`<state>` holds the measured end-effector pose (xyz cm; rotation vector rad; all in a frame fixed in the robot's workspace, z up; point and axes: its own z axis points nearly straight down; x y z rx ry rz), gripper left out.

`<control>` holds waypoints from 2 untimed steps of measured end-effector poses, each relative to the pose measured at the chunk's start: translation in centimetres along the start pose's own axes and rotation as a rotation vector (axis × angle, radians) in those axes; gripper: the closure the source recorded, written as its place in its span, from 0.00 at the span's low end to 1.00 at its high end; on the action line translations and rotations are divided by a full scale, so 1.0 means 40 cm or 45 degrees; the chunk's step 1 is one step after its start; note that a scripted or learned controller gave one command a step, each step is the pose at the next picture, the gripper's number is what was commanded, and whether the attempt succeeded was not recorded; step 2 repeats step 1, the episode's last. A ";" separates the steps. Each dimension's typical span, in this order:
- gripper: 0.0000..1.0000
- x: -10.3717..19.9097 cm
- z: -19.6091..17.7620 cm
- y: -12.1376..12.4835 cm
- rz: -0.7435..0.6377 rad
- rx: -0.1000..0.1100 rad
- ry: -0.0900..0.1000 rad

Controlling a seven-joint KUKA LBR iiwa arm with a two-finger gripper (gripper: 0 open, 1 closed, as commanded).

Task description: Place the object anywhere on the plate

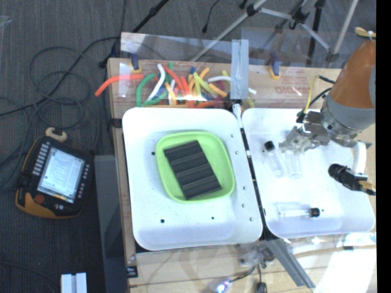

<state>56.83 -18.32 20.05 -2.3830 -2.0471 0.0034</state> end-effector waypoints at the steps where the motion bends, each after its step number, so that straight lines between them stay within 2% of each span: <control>1: 0.00 0.000 0.000 0.000 0.000 0.000 0.000; 2: 0.00 0.000 0.000 0.000 0.000 0.000 0.000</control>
